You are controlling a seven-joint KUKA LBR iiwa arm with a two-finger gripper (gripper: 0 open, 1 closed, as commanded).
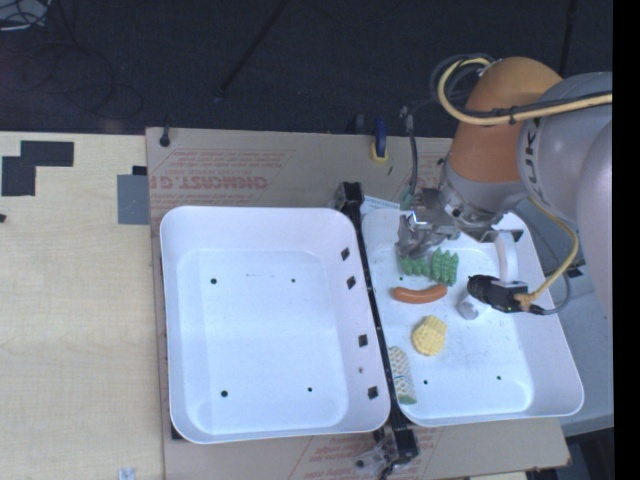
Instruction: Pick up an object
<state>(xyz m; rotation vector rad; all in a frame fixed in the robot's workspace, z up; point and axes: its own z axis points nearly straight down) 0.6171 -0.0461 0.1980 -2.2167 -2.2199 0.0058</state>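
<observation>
KUKA iiwa arm (pixel 560 138), grey casing
Orange band above wrist; yellow cable looped over it; metal two-finger gripper (pixel 415 236).

From my feed I count two white bins: a left bin (pixel 190 268) and a right bin (pixel 540 378). Loose stuff adds up to five: one green bumpy piece (pixel 432 266), one sausage (pixel 419 293), one yellow corn chunk (pixel 430 335), one small grey bit (pixel 467 309), and one patterned piece (pixel 401 373) by the divider.
</observation>
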